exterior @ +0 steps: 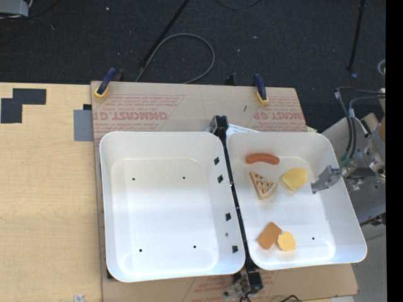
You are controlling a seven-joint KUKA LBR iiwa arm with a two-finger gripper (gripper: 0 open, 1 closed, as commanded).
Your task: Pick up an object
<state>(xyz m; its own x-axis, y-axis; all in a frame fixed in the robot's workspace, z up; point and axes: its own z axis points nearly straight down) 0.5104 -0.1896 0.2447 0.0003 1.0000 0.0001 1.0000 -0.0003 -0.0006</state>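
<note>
The right bin [343,231] holds several toy food pieces. A red-orange sausage [262,159] lies near its back, with a tan waffle wedge [263,185] just in front of it. A yellow cheese chunk [295,179] sits to the right of the wedge. Near the front lie a brown-orange slab [269,235] and a small yellow round piece [286,241], touching each other. My gripper [322,180] reaches in over the bin's right rim, a short way right of the cheese chunk and apart from it. Nothing shows in its grasp.
The left bin [113,206] stands beside the right one, with a black divider strip [228,194] along their shared edge. Both rest on a cardboard sheet [189,106] clamped at the back by two yellow-and-blue clamps [259,88]. Cables and arm hardware [362,162] crowd the right side.
</note>
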